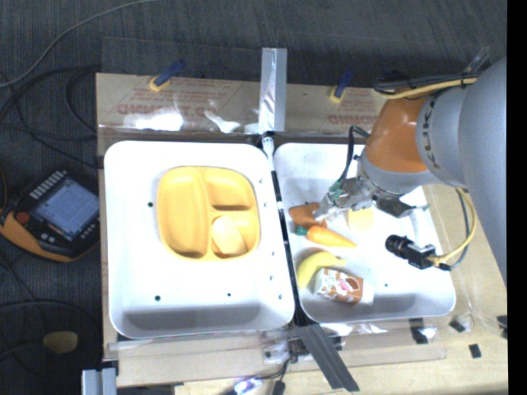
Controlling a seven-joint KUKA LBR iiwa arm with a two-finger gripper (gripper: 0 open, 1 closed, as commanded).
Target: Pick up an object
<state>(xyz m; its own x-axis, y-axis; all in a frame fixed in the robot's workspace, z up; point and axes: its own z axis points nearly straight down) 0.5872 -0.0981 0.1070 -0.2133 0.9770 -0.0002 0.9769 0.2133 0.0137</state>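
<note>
In the camera view, two shallow white bins are seen side by side on the desk (480, 319). The left bin (132, 303) is taken up by a yellow plastic tray with three compartments (206, 212). Bare white floor is left all round the tray, most of it along the near edge.

The loose objects are gathered in the right bin (428, 299), close to the wall shared with the left bin. A brown-orange rounded piece (301, 214) lies just beside that wall. An orange tapered carrot (329, 237) lies below it, pointing right. A pale yellow square block (361, 218) sits just right of the carrot. A yellow-green curved piece (310, 268) lies nearer the front rim. A small printed packet in orange and brown (341, 287) touches it. The far left corner and the near right corner of this bin are left open.

The gripper (326, 207) is lowered over the brown-orange piece and the carrot's thick end. Whether it is open or closed cannot be told, and nothing is seen to be held.

Reddish print is visible on the cardboard sheet (140, 105) behind the bins, but it cannot be read. The packet's print cannot be read either. A grey handheld controller with a screen (53, 219) lies on the dark floor, well left of the desk.
</note>
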